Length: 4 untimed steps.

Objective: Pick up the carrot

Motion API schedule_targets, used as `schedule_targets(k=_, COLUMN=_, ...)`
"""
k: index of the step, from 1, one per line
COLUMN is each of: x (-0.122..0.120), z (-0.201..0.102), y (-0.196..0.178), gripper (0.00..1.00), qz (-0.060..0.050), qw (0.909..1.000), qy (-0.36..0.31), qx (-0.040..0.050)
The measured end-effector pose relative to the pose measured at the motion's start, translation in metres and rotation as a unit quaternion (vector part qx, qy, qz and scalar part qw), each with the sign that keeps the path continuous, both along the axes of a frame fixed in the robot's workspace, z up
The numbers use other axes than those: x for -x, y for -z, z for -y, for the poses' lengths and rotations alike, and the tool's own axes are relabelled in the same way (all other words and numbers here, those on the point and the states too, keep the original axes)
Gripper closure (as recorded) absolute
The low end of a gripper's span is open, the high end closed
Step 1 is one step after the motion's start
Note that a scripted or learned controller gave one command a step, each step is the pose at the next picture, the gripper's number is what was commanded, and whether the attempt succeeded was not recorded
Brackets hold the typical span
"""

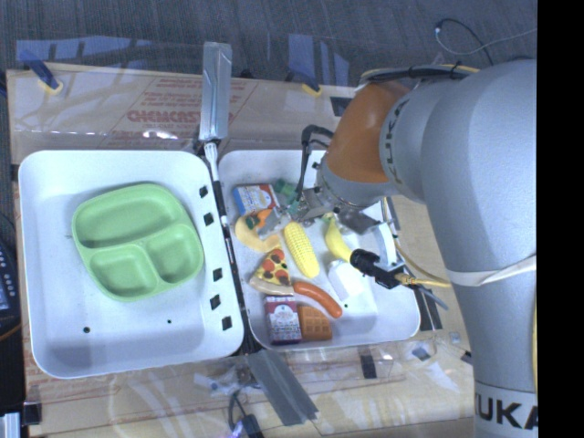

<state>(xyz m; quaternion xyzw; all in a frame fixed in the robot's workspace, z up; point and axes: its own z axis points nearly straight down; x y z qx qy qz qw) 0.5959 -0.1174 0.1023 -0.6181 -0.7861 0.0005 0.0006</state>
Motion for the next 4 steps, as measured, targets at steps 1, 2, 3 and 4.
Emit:
schedule_targets(k=1, x=0.0, z=0.0, y=-0.01, gripper=1.0, qz=-0.001, qw=1.0, qy=-0.002, qx=0.0002)
schedule_targets(k=2, x=0.007, z=-0.072, y=-0.09, gripper=1.0, qz=0.001, qw=0.9934, qy=-0.114, qx=0.0003)
schedule_targets(k=3, x=0.008, z=-0.072, y=-0.09, gripper=0.0, qz=0.001, qw=0.9935, qy=-0.114, qx=0.0002)
schedule_targets(k=4, x=0.019, z=-0.017, y=-0.024, gripper=0.0, qz=0.0, qw=0.9829, qy=-0.184, qx=-0.0003)
